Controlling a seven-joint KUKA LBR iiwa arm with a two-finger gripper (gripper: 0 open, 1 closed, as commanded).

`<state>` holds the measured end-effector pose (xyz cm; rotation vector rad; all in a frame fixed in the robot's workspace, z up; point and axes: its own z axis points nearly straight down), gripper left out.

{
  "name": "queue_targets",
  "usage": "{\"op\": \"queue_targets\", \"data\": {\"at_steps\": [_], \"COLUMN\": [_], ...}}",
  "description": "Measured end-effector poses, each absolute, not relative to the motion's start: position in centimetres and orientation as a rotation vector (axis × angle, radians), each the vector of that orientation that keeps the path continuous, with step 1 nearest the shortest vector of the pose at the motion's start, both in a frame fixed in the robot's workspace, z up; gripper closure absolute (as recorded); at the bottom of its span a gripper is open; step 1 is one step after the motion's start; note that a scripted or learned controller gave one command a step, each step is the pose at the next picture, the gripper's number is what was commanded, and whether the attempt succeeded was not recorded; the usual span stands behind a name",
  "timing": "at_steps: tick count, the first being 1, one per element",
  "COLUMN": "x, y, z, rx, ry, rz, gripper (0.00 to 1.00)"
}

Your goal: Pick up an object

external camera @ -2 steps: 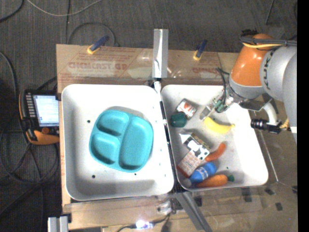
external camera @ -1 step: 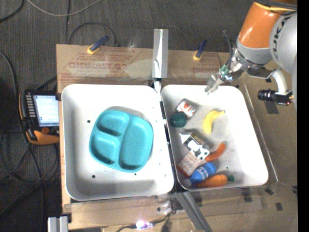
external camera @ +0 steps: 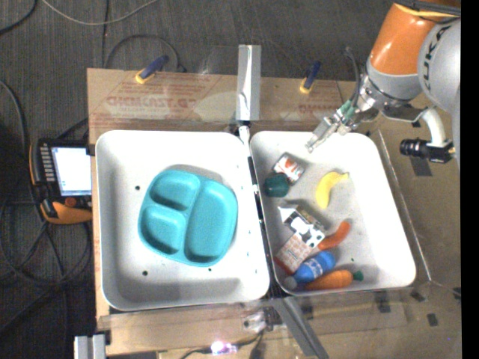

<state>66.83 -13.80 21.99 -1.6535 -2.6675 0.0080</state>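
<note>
Objects for the pick lay gathered in the right bin (external camera: 389, 223), none of them between the jaws. In the camera view, a yellow banana (external camera: 329, 188) lay near the bin's middle, a small can (external camera: 288, 167) with a red and white label sat toward the far left corner, and a dark green round piece (external camera: 276, 186) rested just beside the can. Lower down, a white and black carton (external camera: 303, 226) lay tilted, touching an orange and red pepper-like piece (external camera: 337, 233). Near the front wall a blue bottle (external camera: 314, 266) lay on its side against a red-labelled packet (external camera: 290, 253), and an orange carrot (external camera: 329, 279) with a green tip lay just in front of the bottle.

The gripper (external camera: 318, 140) hung over the far edge of the right bin, well apart from the banana and near the can, with the grey arm and its orange band (external camera: 404, 40) reaching in from the right. The jaws looked drawn close together on nothing, though they were small and slightly blurred, so that reading is tentative.

The left bin (external camera: 120, 275) held 1 teal divided tray (external camera: 188, 215) with 3 compartments, lying tilted at the middle. Both bins sat side by side on the desk (external camera: 179, 99), and a handheld screen unit (external camera: 63, 174) rested beside the left bin.
</note>
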Motion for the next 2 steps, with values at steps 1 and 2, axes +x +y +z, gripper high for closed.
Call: {"op": "queue_targets", "data": {"at_steps": [1,2], "x": [58.8,66.7], "y": [-17.0,-14.5], "z": [15.4,11.9], "rx": [-1.509,-1.400], "ry": [-2.747,-2.807], "rz": [0.005,0.005], "gripper": [0.00,0.00]}}
